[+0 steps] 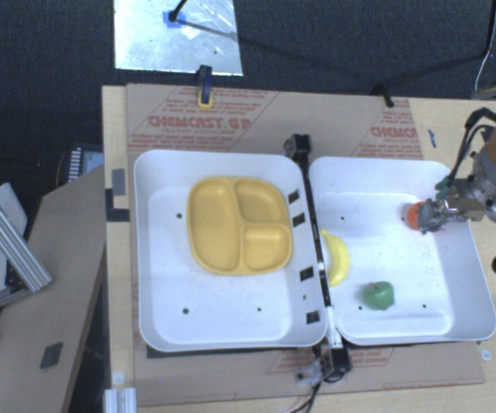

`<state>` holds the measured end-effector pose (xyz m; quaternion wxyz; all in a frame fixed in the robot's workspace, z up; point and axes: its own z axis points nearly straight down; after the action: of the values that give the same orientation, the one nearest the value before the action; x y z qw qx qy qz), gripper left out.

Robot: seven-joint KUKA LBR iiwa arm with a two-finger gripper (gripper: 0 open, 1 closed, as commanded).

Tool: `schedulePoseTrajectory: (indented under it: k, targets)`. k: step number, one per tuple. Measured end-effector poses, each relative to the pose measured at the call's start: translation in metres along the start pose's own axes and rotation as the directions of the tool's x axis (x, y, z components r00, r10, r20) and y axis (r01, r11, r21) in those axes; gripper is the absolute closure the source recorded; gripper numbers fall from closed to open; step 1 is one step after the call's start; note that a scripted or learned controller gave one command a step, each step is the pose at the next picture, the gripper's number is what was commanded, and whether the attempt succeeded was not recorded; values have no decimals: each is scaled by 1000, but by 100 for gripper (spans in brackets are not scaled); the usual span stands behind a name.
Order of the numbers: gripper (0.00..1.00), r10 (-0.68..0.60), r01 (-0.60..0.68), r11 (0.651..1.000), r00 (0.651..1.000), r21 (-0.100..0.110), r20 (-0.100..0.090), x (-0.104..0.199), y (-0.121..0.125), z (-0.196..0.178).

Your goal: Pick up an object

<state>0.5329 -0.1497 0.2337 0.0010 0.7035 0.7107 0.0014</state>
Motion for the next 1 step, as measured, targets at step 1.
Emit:
schedulePoseTrajectory:
  k: [1]
  targets:
    - [100,-1,1,1000,1000,1,-1,60,12,-1]
